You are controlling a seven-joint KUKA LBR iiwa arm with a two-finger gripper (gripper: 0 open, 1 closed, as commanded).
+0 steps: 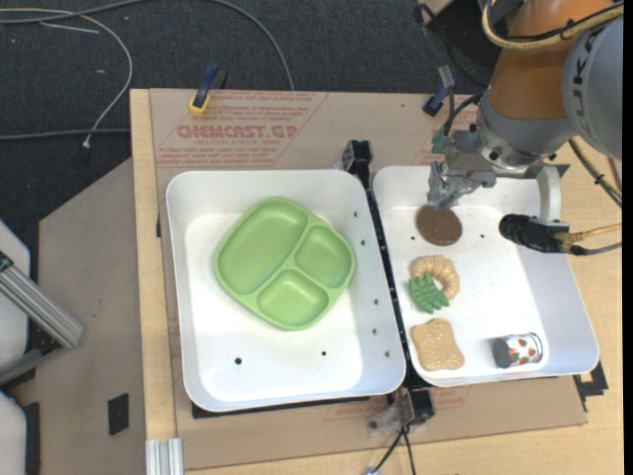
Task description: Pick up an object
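Since I scan near to far, the right bin [574, 305] gives me first a small printed can [517, 350] and a toast slice [436, 344], then a green spiky piece [428, 292] touching a beige ring [436, 275]. Farther back lies the brown disc [439, 226], with the gripper [442, 195] just above its far edge; whether the claw is spread or pressed together, I cannot tell. I judge the disc light, stiff and flat, best pinched across its rim. Left sits a green divided plate [285, 262].
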